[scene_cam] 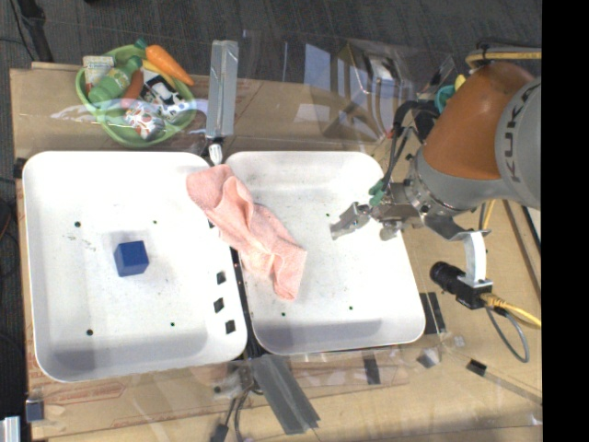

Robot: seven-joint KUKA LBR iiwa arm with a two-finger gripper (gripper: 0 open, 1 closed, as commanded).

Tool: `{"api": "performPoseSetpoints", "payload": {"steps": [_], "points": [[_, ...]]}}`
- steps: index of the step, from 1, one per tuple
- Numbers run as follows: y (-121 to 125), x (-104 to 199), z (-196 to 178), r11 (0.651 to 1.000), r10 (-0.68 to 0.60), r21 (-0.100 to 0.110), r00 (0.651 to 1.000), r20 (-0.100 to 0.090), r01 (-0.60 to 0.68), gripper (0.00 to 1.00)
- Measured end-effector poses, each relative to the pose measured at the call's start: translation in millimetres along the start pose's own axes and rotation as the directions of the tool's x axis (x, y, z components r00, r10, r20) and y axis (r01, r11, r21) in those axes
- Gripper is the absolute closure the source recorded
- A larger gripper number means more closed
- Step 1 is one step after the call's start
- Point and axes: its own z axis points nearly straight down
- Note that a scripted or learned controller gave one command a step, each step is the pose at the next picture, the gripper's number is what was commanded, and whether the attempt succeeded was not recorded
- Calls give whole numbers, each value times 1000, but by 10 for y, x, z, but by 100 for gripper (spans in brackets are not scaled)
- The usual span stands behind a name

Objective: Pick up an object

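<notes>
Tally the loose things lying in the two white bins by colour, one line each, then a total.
Blue: 1, the blue cube in the left bin.
Pink: 1, the pink cloth draped over the divide into the right bin.
Total: 2

Two bins sat side by side on the surface (304,109). In the left bin (55,339) a cube (132,257) lay left of centre, well apart from everything else. A cloth (248,231) was draped over the shared rims, most of it lying in the left part of the right bin (396,320). The gripper (366,222) hung above the right bin's right half, well apart from the cloth, with the arm (479,136) reaching in from the right. Behind the left bin, a bowl (120,134) held what seemed to be toy food.
</notes>
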Motion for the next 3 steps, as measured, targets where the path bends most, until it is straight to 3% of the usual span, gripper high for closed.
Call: {"api": "performPoseSetpoints", "payload": {"steps": [1, 2, 3], "points": [[0, 0, 0, 1000, 0, 0, 1000, 0, 0, 0], [453, 388, 1498, 956, -293, -3, 956, 2, 293, 0], [453, 386, 1398, 955, -295, -2, 955, 1, 295, 100]]}}
